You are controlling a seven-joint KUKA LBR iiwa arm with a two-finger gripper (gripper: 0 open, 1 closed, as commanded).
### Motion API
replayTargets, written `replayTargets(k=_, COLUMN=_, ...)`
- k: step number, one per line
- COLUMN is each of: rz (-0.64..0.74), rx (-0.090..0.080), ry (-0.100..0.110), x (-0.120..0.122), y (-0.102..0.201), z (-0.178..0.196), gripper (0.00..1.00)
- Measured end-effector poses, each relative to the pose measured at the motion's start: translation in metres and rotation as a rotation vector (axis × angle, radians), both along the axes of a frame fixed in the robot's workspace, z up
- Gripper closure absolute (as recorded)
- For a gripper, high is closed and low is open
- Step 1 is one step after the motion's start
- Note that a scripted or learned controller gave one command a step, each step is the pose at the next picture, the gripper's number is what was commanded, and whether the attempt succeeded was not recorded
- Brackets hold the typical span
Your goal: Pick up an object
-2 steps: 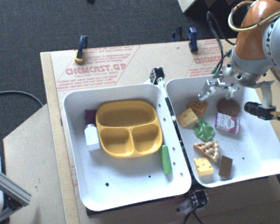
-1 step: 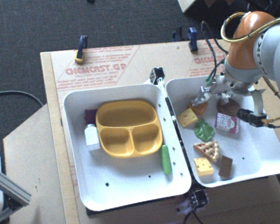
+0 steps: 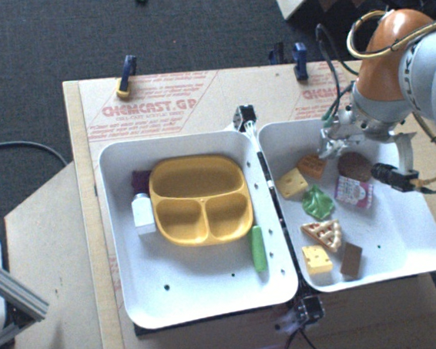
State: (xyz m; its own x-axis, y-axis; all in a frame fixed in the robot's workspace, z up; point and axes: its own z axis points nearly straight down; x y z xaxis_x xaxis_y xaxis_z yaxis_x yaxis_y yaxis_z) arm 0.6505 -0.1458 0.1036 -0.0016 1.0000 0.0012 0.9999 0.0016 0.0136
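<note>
Gripper (image 3: 330, 147) low in right bin (image 3: 412, 254), finger state can't tell, nothing visibly held. Orange-brown piece (image 3: 312, 167) just left-below the tips, brown round piece (image 3: 354, 165) just right, cheese wedge (image 3: 291, 182) further left.

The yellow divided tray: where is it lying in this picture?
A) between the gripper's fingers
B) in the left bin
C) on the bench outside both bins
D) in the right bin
B: the yellow divided tray lies flat in the left bin, with a small white bottle at its left side and a green stick at its lower right corner.
</note>
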Motion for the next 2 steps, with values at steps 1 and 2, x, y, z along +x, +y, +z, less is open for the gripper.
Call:
replayTargets(k=1, rz=-0.001, rx=-0.004, ry=0.005, x=-0.004, y=0.002, z=0.063, gripper=1.00)
replayTargets(k=2, rz=-0.001, rx=-0.004, ry=0.005, x=-0.003, y=0.001, z=0.117, gripper=1.00)
